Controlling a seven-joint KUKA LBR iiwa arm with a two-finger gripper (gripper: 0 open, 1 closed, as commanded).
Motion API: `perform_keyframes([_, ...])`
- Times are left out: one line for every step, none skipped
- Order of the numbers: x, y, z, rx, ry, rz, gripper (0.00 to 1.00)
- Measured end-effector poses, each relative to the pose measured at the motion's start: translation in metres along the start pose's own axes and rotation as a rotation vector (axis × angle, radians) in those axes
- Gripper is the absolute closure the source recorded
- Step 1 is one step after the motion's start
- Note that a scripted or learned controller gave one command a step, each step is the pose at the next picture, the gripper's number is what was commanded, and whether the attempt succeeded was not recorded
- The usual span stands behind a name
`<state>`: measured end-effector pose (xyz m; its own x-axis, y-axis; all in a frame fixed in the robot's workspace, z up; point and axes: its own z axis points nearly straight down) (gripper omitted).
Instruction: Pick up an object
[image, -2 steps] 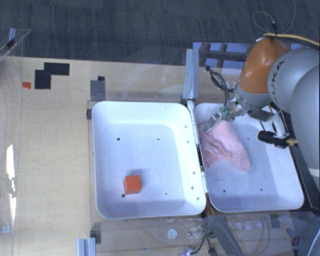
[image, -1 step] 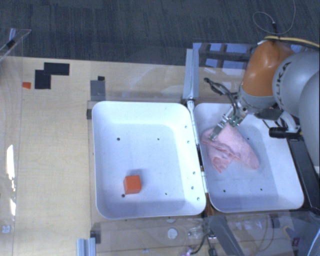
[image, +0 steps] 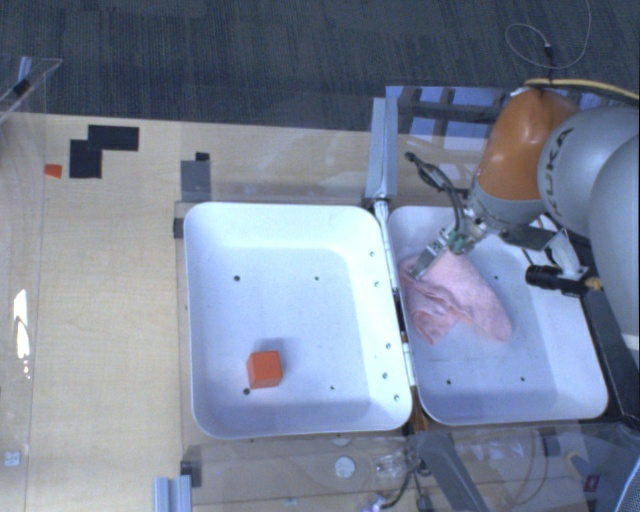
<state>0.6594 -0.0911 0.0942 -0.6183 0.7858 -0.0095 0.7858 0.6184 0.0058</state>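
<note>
Camera view puts the gripper (image: 440, 252) in the upper left part of the right-hand bin (image: 560, 385), hanging below the grey arm (image: 590, 170) and its orange band (image: 515, 145), which come in from the upper right of the frame. Its tip sits right at the upper edge of a pink cloth (image: 455, 300), but from this slanted angle I cannot tell how far apart the jaws stand, nor whether any fold of the cloth is caught between them.

That pink cloth lies crumpled on the floor of the right-hand bin, in its left half, spreading from near the tip down toward the middle of the bin. A black cable fitting (image: 555, 280) shows just to the right of it, beside the arm.

Left of the divider where the two rims meet, the left-hand bin (image: 300, 240) holds a small orange block (image: 265, 369), resting on the floor toward its lower left corner, well apart from the arm.

Around both bins is the pale wooden bench (image: 100, 330), with black marker shapes (image: 100, 148) at its upper left.
</note>
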Motion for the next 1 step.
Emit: perform_keyframes([0.0134, 0.0267, -0.0956, -0.007, -0.002, 0.057, 0.00])
